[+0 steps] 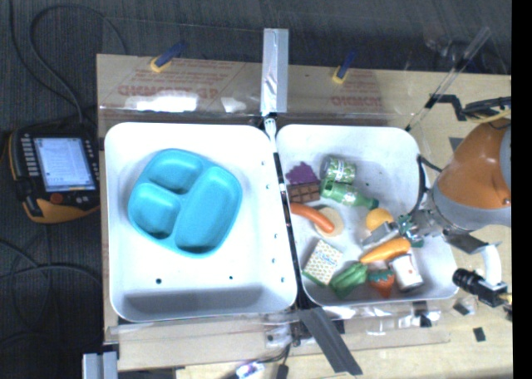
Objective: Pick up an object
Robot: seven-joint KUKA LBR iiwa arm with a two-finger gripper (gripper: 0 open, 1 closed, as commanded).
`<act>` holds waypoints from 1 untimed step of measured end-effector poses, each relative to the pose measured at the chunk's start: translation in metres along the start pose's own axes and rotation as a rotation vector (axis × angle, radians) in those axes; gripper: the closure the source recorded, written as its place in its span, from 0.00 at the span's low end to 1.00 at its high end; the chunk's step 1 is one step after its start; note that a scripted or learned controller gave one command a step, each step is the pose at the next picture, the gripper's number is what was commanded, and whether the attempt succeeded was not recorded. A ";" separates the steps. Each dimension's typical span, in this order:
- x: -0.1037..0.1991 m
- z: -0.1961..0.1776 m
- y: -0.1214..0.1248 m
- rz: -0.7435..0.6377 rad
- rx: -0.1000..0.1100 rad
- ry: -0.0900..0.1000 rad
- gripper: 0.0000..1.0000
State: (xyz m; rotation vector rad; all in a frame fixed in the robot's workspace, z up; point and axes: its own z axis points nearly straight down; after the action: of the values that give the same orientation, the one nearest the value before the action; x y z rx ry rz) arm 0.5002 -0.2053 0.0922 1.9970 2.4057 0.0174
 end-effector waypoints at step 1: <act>-0.020 0.004 0.089 -0.154 0.003 0.000 0.00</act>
State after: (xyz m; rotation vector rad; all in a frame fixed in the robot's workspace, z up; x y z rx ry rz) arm 0.5910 -0.2085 0.0902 1.8065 2.5540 0.0117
